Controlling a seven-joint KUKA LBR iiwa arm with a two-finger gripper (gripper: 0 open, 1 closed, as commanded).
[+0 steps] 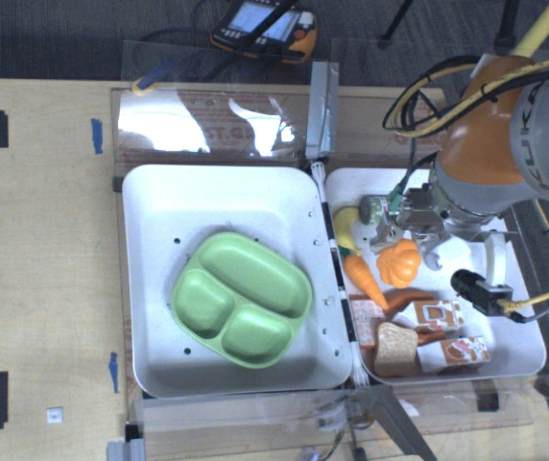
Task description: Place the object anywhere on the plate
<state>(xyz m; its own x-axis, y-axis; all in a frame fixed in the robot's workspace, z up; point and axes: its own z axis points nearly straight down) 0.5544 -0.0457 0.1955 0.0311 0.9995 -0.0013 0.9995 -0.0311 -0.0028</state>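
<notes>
A green divided plate [241,301] lies in the left bin [150,200] with nothing on it. My gripper [404,230] hangs low over the upper middle of the right bin [526,349], about a bin's width to the right of the plate. Directly below it in the view sits an orange pumpkin-like toy [399,264], touching or nearly touching the gripper's tip. The gripper's metal body hides where its tip meets the toy.
Packed in the right bin are a carrot [363,279], a yellow piece [346,227], a brown sausage [411,299], a bread slice [396,347] and two small cartons [442,315]. A raised divider [334,257] separates the bins. Cables loop over the arm.
</notes>
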